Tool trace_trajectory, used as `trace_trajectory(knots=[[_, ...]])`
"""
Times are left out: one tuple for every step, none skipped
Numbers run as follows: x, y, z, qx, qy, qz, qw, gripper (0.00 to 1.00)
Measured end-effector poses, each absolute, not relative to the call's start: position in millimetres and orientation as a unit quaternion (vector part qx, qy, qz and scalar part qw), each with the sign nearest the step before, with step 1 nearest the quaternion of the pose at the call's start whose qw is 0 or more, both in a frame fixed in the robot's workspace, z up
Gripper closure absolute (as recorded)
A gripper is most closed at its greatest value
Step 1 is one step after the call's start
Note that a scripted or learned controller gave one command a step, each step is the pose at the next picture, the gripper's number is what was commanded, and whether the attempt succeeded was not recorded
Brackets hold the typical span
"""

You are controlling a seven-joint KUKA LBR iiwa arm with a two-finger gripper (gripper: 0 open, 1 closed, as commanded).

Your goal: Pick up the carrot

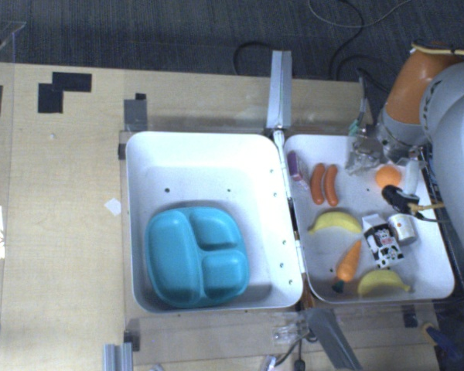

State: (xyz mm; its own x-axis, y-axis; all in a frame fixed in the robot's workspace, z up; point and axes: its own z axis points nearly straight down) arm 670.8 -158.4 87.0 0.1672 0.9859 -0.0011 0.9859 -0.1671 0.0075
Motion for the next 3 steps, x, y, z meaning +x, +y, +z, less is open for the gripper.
trace_trajectory(knots=[[670.9,-157.7,86.9,0.764,0.646,0.0021,0.003,0.0],[598.1,-192.6,87.9,0.774,0.634,0.002,0.004,0.0],[565.5,-197.8,88.6,0.766,0.643,0.0038,0.003,0.0]])
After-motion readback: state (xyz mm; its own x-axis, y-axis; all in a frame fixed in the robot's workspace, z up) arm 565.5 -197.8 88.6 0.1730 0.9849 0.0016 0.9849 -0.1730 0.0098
